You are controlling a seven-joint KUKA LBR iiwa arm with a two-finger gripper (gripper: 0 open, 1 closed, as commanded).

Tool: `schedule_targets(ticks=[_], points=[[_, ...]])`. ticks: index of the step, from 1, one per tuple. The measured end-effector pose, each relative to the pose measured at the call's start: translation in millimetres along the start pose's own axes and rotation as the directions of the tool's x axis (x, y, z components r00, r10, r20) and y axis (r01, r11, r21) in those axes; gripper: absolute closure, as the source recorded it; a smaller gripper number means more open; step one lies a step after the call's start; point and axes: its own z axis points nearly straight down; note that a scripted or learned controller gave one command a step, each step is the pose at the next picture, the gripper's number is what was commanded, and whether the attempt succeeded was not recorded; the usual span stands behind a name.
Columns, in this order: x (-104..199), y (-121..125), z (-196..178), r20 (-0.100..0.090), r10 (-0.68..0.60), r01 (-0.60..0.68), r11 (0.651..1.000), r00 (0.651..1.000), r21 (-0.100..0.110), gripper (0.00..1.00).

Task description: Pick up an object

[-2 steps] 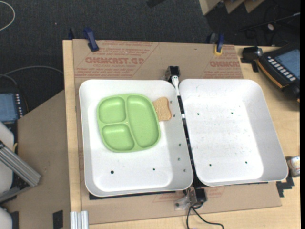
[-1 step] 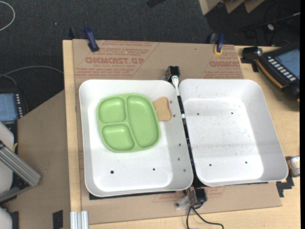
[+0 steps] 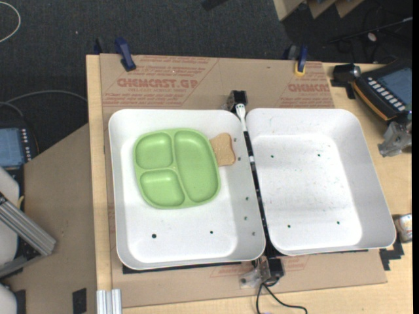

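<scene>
A green divided plate [image 3: 177, 169] lies in the left bin [image 3: 131, 241] with a tan slice of bread [image 3: 224, 150] touching its right edge, beside the right bin [image 3: 366, 195].

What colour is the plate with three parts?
Light green; the plate shows best in the camera view.

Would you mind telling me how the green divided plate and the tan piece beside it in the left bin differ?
The green divided plate is much larger than the tan toast-like piece. The plate is bright green with three compartments; the tan piece is one plain brownish slab. The plate sits toward the left bin's upper middle, while the tan piece lies at the plate's upper right edge, nearer the divide between bins. Both rest in the left bin.
</scene>
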Motion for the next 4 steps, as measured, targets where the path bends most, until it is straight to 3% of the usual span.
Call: schedule_targets(ticks=[1,2,3,4], points=[[-45.7,19.5,-20.3,0.008,0.007,-0.007,1.0,1.0,-0.012,1.0],[-3.0,-1.0,63.6,-0.001,0.001,-0.001,1.0,1.0,0.004,1.0],[-77.6,20.1,-50.9,0.013,0.01,-0.009,1.0,1.0,-0.021,1.0],[-53.4,-1.6,52.1,-0.001,0.005,-0.005,1.0,1.0,0.004,1.0]])
